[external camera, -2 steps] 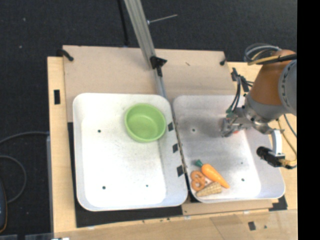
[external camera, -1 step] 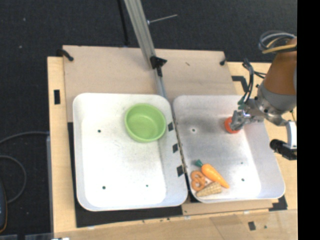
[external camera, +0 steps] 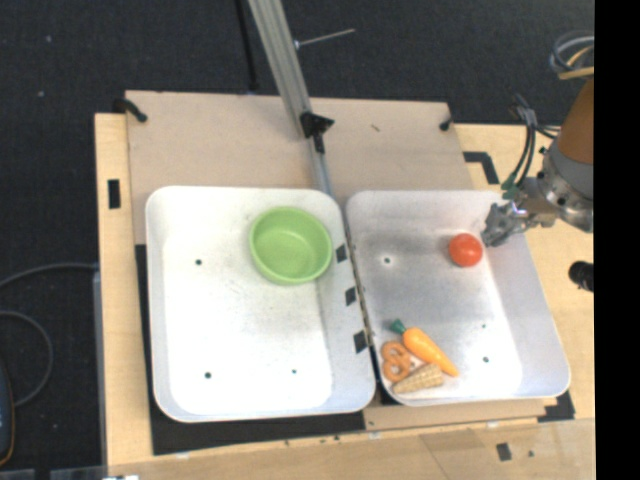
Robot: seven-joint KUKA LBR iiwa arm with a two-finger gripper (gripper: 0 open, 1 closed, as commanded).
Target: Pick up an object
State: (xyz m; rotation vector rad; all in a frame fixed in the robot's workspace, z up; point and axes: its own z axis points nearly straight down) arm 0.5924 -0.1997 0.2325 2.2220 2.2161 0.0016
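A small red tomato (external camera: 464,250) lies in the right bin (external camera: 520,298), toward its far right side. A carrot (external camera: 428,348), a pretzel (external camera: 397,360) and a corn cob (external camera: 421,378) cluster at that bin's near edge. A green bowl (external camera: 290,245) stands in the left bin (external camera: 190,308), near its far right corner. My gripper (external camera: 500,225) hangs at the right bin's far right rim, just right of the tomato and slightly above it. Nothing shows between it and the tomato.
A slanted metal rod (external camera: 285,68) runs from the top of the view down to the gap between the bins. The bins sit on a tan board (external camera: 280,138) atop a wooden bench. Cables hang by the arm at the right.
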